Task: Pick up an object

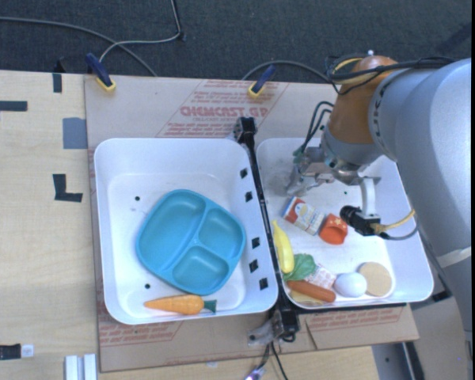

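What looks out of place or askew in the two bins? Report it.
Nothing looks spilled or damaged. The blue divided plate sits skewed in the left bin, a toy carrot beside it. The banana lies against the right bin's left wall amid cluttered toy food.

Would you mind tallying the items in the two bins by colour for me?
Blue: 1, plate
Orange: 3, carrot, cup, sausage
Yellow: 1, banana
Green: 1, leafy piece
White: 2, egg, carton
Tan: 1, biscuit
Total: 9

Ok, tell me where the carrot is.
The carrot lies in the left bin, along its near edge, just below the blue plate.
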{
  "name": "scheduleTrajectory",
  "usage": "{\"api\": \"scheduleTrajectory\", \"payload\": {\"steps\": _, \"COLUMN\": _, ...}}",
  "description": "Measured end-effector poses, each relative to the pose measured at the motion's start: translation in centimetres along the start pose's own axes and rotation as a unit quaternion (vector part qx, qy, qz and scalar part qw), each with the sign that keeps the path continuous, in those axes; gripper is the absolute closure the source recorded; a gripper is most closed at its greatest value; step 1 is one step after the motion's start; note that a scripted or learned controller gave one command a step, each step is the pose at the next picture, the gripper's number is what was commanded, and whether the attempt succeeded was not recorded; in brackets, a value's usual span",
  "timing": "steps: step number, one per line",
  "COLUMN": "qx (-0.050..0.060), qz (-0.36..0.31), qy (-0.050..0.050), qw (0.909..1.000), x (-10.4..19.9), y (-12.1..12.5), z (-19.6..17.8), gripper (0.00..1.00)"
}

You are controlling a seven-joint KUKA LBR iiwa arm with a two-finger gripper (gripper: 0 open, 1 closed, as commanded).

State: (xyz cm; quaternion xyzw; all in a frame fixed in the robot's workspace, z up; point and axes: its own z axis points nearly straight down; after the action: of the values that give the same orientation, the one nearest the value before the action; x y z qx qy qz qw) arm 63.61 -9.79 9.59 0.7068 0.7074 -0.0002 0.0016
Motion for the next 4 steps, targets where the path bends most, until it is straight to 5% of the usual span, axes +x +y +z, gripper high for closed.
{"api": "scheduleTrajectory", "payload": {"steps": 1, "qx": 0.000, "qz": 0.000, "qy": 0.000, "qw": 1.0000, "x": 0.0, "y": 0.0, "z": 0.0, "gripper": 0.00}}
{"api": "scheduleTrajectory", "payload": {"steps": 2, "qx": 0.019, "qz": 0.003, "qy": 0.004, "qw": 0.9998, "x": -0.6, "y": 2.6, "z": 1.4, "gripper": 0.00}}
{"api": "scheduleTrajectory", "payload": {"steps": 3, "qx": 0.018, "qz": 0.002, "qy": 0.006, "qw": 0.9998, "x": -3.1, "y": 2.6, "z": 1.4, "gripper": 0.00}}
{"api": "scheduleTrajectory", "payload": {"steps": 4, "qx": 0.002, "qz": 0.001, "qy": 0.000, "qw": 1.0000, "x": -9.5, "y": -3.0, "z": -0.2, "gripper": 0.00}}
